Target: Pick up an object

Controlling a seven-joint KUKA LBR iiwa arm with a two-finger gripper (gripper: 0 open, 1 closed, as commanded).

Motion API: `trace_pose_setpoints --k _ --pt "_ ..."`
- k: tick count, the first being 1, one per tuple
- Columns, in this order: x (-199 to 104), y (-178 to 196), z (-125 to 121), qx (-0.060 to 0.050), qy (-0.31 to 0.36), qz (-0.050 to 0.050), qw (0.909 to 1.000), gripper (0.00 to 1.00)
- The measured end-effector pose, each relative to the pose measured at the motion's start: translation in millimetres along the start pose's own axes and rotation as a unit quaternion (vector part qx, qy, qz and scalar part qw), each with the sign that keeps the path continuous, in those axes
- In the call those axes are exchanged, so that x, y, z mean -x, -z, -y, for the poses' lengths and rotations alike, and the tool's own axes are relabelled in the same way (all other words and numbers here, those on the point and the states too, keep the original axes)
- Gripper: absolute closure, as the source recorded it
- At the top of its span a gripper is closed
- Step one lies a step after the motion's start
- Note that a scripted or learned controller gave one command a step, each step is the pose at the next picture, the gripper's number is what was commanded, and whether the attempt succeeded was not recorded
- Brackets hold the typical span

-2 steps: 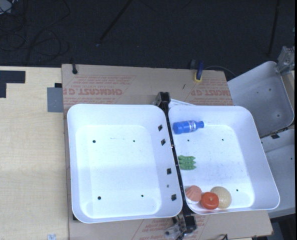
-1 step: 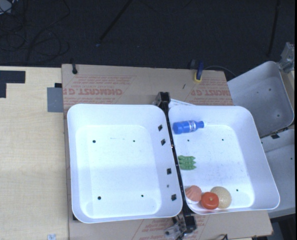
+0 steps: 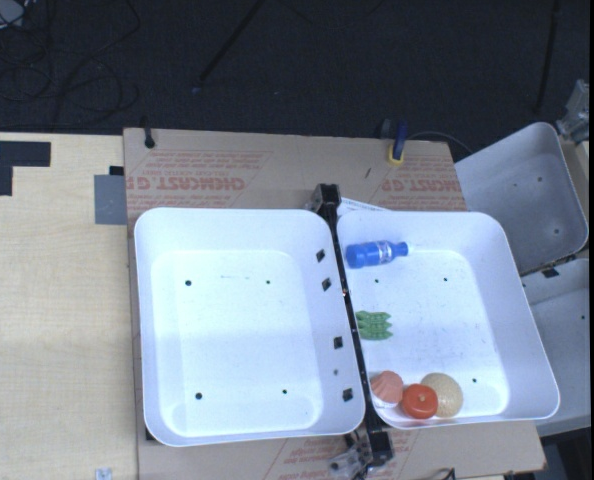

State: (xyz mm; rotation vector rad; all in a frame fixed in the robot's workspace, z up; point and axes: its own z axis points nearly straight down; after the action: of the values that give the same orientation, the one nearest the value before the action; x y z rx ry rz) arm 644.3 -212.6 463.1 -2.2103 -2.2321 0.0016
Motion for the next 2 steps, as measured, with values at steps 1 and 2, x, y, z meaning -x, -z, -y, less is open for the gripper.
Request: trace_pose_setpoints --k 1,2 --pt "-0.1 7.8 0.0 0.0 0.001 0.0 1.0 1.0" --pt "-7.4 24.0 0.4 0.0 -0.003 0.0 1.0 1.0"
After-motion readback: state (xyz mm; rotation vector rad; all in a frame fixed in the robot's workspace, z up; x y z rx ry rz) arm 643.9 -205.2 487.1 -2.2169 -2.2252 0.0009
